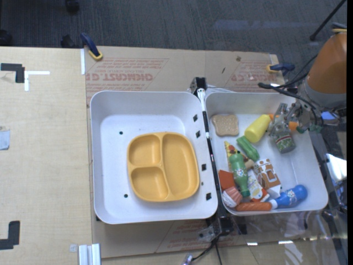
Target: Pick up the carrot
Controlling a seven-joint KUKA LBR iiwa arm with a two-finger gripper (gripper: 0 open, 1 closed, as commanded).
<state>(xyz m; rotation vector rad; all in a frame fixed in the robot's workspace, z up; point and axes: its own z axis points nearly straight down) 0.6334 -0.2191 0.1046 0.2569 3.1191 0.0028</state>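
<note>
Looking for the carrot [255, 206] in the right bin [317, 167]: best guess is the long orange-red piece lying flat against the near wall, tucked between a red-and-white packet [230, 195] and a blue bottle [291, 195]. Honestly could be a toy sausage too, hard to call at this size.

Spotting the gripper [284, 127] up at the far end of that same bin, just beside a yellow bottle [257, 128] and over a dark green lump [284, 143]. Can't tell whether open or closed from this angle, too much clutter and cabling around it. Well apart from the carrot either way, so nothing grabbed as far as the task goes.

Tips for doing the reach well:
- Lift clear first, then travel toward the near wall, skipping over the green bottles [240, 167] and the boxes in the middle.
- Come straight down with the jaws set across the carrot's short width, not along its length.
- Aim for the middle stretch, away from both neighbours.
- Watch the bin wall, very little room on that side.
- Close gently, lift slowly, check nothing else rides along.
</note>
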